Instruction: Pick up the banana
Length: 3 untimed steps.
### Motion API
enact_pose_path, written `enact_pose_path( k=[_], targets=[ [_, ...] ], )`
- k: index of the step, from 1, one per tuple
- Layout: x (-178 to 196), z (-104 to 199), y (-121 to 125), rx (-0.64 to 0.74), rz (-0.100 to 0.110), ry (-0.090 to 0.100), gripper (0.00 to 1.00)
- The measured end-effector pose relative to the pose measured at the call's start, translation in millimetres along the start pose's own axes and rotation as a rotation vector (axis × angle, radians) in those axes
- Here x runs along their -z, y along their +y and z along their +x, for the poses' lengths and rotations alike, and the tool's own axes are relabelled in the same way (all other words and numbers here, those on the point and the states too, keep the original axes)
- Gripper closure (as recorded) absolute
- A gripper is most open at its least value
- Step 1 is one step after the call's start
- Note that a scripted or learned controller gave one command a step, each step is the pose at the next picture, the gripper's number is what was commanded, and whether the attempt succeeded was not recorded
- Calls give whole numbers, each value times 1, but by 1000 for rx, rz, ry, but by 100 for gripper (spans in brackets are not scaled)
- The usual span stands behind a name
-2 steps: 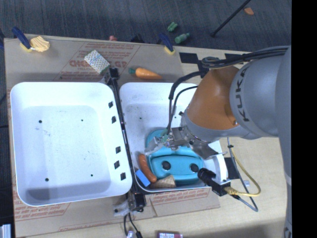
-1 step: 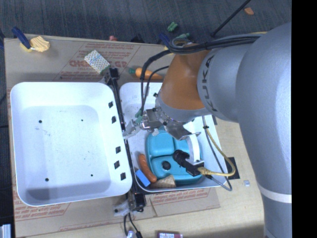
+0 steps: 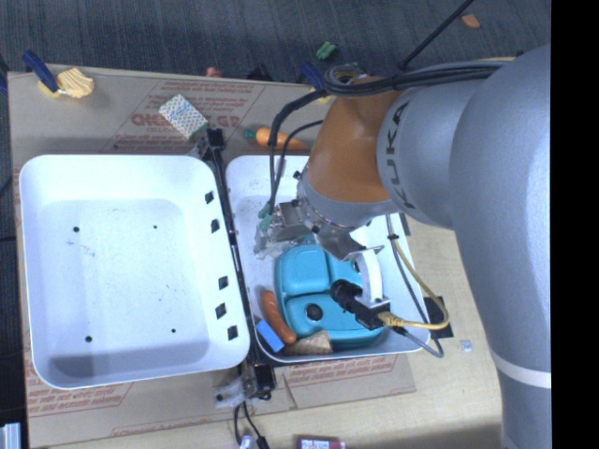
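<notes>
Two shallow white bins sit side by side on the bench, the left bin (image 3: 112, 251) at nine o'clock and the right bin (image 3: 245, 181) at three, where the grey arm (image 3: 468, 148) with its orange band hangs low over the contents. The turquoise gripper (image 3: 318, 297) points down into the right bin; we cannot tell whether it is spread or closed. We cannot tell where the banana lies or how it looks: at the gripper's seven o'clock we make out an orange piece (image 3: 270, 305), a blue piece (image 3: 275, 331) and a tan wedge (image 3: 314, 345), touching one another.
</notes>
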<state>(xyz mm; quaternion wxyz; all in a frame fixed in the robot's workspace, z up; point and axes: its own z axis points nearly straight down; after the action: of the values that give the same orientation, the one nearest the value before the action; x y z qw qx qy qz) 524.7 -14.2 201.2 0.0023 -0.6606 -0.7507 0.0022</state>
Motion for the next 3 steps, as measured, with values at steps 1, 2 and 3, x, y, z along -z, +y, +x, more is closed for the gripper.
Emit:
enact_pose_path(
  k=[1, 2, 3],
  targets=[
    [198, -44, -4, 96, -7, -2, 100],
    [115, 84, -14, 90, -1, 0, 100],
    [183, 102, -3, -148, -4, -1, 100]
  ],
)
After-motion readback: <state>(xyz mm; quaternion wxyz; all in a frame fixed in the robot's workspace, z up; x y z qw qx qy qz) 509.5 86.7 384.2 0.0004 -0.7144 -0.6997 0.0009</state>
